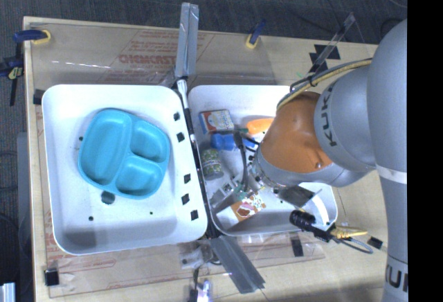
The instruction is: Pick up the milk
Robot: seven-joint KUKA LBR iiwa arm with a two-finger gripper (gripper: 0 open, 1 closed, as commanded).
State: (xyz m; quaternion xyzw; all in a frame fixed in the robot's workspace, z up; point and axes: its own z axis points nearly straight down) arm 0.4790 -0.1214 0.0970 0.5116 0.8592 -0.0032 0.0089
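In the right bin (325, 214), a small carton with a red and green label (217, 119) lies near the far left corner; it looks like the milk. My gripper (235, 194) hangs low over the bin's near left part, under the orange wrist band. It is well in front of the carton and apart from it. A colourful packet (248, 208) lies right beside the gripper. The arm hides much of the bin's middle and right.
A blue item (223, 141), a greenish packet (212, 166) and an orange thing (257, 125) lie between carton and gripper. The left bin (62, 224) holds a blue compartment plate (124, 152). A divider wall (188, 155) separates the bins.
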